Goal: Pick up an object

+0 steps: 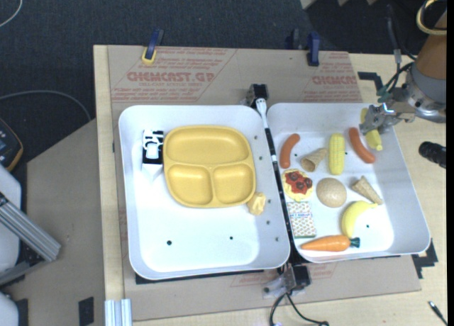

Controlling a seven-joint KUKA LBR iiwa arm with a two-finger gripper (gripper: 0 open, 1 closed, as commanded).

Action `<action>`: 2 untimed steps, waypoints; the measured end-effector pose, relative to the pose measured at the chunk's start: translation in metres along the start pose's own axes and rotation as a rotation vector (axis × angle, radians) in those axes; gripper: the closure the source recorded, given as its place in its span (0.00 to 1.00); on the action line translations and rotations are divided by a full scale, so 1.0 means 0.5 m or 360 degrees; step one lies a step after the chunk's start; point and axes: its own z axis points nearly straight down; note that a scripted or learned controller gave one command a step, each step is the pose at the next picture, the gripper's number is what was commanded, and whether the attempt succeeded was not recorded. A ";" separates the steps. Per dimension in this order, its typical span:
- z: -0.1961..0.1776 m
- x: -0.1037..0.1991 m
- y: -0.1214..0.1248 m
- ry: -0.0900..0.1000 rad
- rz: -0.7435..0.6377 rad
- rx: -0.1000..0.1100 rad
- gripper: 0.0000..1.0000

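— Two bins on the worktop point(213, 69), so where does the trouble start?

— Not in the left bin point(135, 197). It bears a yellow divided plate point(209, 165), a small black-and-white piece point(151, 147) beside it and a pale yellow scrap point(257, 204) at the plate's lower corner, all well apart from the arm.

— And the right bin point(411, 211)?

— Crowded. From its left side: a red sausage point(289, 149), a pizza slice point(298, 184), a carrot point(328, 244) along the near edge, a corn cob point(336, 153), a round tan piece point(330, 192), then a second sausage point(360, 145) touching a small yellow piece point(374, 139).

— Which one is the likely pick?

— I judge the second sausage: red, smooth, slim, lying at a slant in the far right corner, just below the gripper point(374, 115).

— What about the jaws?

— Wide or narrow, I cannot tell; they are too small and cluttered by cables.

— So what are the risks?

— A rounded, slick toy may roll or squirt out of a pinch. The yellow piece against it may be caught as well or nudged aside, and the bin wall nearby leaves little room to come down.
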 end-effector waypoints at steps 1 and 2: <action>-0.122 -0.007 0.019 0.0000 -0.0001 0.0000 1.00; -0.122 -0.007 0.020 0.0002 -0.0001 0.0007 1.00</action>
